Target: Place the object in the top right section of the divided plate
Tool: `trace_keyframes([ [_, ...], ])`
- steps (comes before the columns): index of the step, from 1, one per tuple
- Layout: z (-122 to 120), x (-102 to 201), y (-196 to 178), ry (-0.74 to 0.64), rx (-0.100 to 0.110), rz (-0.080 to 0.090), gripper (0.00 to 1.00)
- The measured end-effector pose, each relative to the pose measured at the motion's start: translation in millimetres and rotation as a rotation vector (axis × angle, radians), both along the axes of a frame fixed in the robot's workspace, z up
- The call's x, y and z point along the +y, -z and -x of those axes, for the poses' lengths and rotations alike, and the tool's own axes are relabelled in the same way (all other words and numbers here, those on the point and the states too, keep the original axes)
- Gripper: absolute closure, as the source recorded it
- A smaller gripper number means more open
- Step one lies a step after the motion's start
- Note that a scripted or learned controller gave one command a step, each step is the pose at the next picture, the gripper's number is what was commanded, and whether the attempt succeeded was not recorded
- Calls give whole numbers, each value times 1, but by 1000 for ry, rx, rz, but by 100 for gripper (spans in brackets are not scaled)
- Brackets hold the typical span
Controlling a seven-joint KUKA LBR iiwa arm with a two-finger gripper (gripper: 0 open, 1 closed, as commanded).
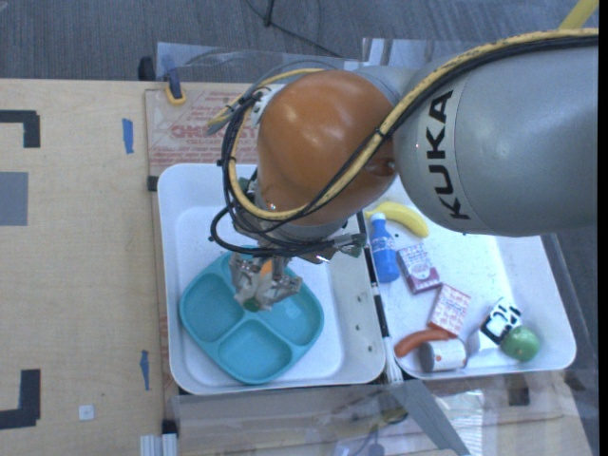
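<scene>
Nearest the bottom of the frame, in the left bin (180, 369), lies one teal divided plate (249, 329) with three sections visible. The gripper (262, 285) hangs low over the plate's upper edge, just left of the frame's centre. Something small with an orange and green tint shows at its tip, but it is too blurred to name, and whether it sits between the fingers cannot be told. Whether the gripper is clenched or released cannot be told either.

If that small thing is the object to place, it is probably light and would need only a gentle pinch across its middle; I cannot judge whether it is soft or stiff.

In the right bin (560, 345) I count one green apple (522, 343), one white can (445, 354), one red sausage-like piece (418, 339), two small cartons (419, 267), one blue bottle (384, 250) and one banana (403, 218).

Farther up, the arm (513, 141) with its orange band (318, 145) covers the upper middle of the frame.
</scene>
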State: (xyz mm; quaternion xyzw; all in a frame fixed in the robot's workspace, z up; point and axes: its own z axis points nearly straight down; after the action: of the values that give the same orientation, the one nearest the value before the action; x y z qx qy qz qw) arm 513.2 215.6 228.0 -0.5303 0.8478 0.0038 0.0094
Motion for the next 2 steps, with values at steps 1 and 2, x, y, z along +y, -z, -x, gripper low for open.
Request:
trace_keyframes([
  [1,29,-25,22,-491,7,16,100],
  [2,-13,11,33,-830,0,15,100],
])
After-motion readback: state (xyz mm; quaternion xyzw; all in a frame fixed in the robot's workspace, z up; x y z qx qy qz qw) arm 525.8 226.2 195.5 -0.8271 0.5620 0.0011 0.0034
